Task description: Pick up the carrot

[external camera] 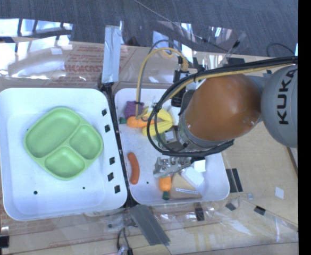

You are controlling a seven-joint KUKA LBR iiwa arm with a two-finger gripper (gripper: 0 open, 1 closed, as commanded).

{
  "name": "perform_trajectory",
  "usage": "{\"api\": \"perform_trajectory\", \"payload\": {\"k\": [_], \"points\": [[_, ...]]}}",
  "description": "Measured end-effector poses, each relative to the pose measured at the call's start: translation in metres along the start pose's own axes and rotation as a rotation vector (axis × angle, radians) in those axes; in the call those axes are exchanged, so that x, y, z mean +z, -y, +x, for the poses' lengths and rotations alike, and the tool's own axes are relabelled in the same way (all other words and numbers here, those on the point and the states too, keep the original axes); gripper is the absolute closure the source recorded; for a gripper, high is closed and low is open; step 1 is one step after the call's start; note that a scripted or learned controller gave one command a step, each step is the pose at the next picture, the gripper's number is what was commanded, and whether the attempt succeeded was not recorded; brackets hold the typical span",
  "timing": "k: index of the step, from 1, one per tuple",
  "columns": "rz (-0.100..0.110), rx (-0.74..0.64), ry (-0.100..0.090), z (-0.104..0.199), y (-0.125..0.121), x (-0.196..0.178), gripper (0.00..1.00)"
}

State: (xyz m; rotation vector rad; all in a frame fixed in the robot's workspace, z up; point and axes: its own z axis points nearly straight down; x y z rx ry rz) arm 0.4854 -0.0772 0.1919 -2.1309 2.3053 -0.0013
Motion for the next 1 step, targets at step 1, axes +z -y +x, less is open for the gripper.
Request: {"api": "perform_trajectory", "payload": {"k": [1], "points": [[0.001,-0.115,-0.002,0.0390,-0.0046,-0.0577,1.00]]}}
